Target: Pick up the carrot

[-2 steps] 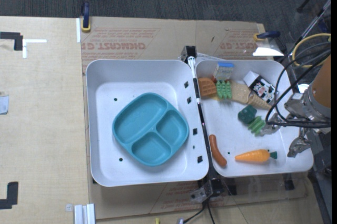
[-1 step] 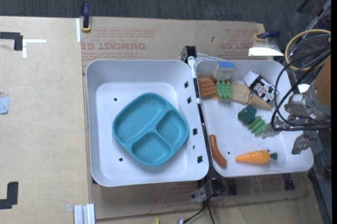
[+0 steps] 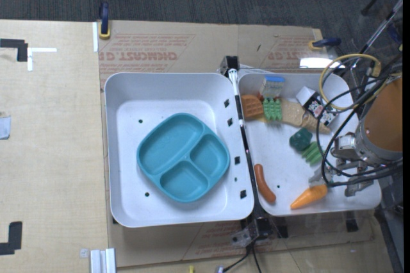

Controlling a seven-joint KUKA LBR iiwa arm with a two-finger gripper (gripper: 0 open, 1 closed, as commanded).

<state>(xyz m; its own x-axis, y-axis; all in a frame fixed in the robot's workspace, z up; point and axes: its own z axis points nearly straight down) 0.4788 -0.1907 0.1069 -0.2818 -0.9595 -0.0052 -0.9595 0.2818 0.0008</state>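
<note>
Carrot [image 3: 309, 197] lies low in the right bin [image 3: 282, 156], its thick end just under the pincer [image 3: 330, 183], whose grip I cannot tell, so an off-centre close risks skidding it toward the sausage [image 3: 264, 184].

The arm [image 3: 384, 127], beside the right bin [image 3: 282, 156], shows a rounded orange band above a grey metal wrist. Black cables and one yellow cable loop around it, and thin dark rods stick out near the bin's right rim.
</note>
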